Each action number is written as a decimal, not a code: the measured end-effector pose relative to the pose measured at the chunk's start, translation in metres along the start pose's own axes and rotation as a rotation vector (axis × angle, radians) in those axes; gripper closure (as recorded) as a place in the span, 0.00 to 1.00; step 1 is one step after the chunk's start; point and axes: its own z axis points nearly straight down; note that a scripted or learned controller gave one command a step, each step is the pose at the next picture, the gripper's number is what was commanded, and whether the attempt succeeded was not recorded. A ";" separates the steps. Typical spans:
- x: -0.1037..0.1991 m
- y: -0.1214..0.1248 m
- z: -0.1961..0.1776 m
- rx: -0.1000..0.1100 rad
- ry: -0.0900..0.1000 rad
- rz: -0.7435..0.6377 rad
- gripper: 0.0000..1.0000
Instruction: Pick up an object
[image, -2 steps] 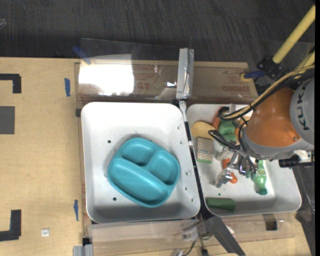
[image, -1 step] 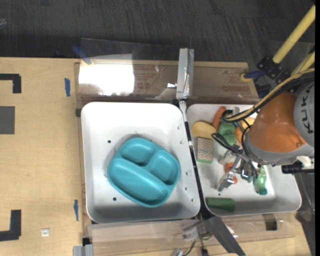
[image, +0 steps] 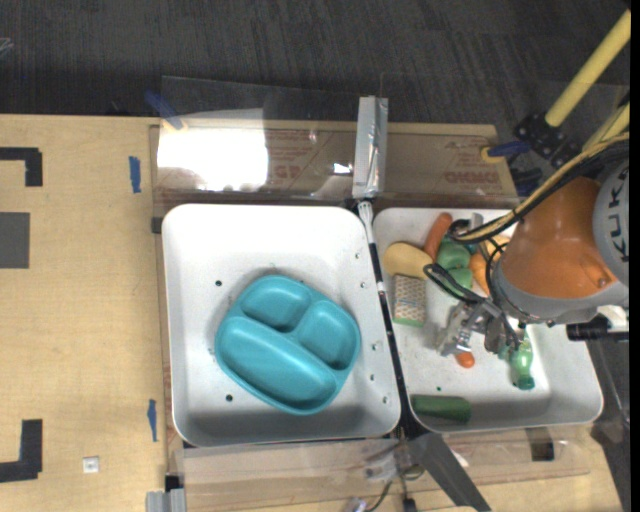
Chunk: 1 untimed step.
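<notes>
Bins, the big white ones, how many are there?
2. The left bin holds a blue tray. The right bin holds small toys, with the arm over it. The arm may hide more toys.

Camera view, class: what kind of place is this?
Probably a robotics lab bench: a grey arm reaches over two white bins, one holding a teal tray, with blue tape marks on the board.

A teal divided plate is filling the left bin's middle, leaving its corners open. Toys are crowding the right bin's upper half; its lower floor is lying freer.
</notes>
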 end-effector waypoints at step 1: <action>0.000 0.063 -0.084 0.002 0.016 -0.204 1.00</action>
